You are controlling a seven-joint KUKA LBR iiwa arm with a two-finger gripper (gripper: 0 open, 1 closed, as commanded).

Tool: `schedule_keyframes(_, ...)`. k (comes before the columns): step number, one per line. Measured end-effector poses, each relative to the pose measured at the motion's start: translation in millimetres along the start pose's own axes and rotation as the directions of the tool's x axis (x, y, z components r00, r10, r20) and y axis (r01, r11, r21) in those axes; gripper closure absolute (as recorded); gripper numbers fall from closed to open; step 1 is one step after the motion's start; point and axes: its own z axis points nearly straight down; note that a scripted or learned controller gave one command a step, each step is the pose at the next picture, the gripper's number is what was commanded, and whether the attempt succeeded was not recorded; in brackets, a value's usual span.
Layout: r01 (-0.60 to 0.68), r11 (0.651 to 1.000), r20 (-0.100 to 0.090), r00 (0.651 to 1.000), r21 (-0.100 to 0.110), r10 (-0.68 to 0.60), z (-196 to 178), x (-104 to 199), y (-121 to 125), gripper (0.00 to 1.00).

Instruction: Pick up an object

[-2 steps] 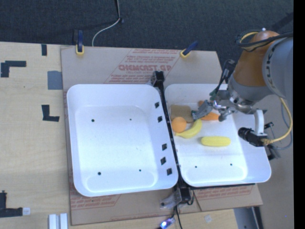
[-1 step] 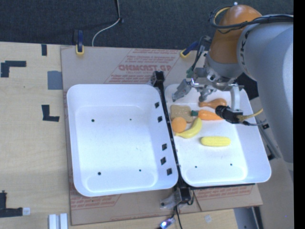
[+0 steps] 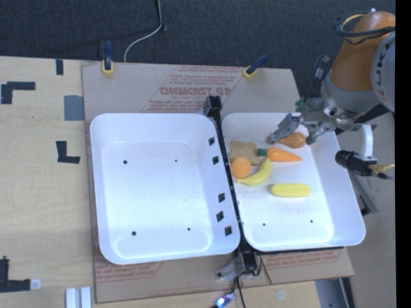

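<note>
My gripper hangs over the far part of the right bin, open, its fingers spread on either side of a small orange-brown object that lies just under it. I cannot tell whether the fingers touch that object. Just in front lies an orange carrot with a green end. Further left are a tan block, an orange ball and a yellow banana. A yellow corn cob lies near the bin's middle.
The left bin stands beside the right one, with a black divider between them. Both rest on a cardboard sheet held by clamps at the back. The arm's grey and orange body rises at the right.
</note>
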Motion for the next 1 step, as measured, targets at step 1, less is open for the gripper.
schedule_keyframes(1,0.009,1.0,-0.003,1.0,0.004,-0.009,23.0,50.6,9.6,0.0)
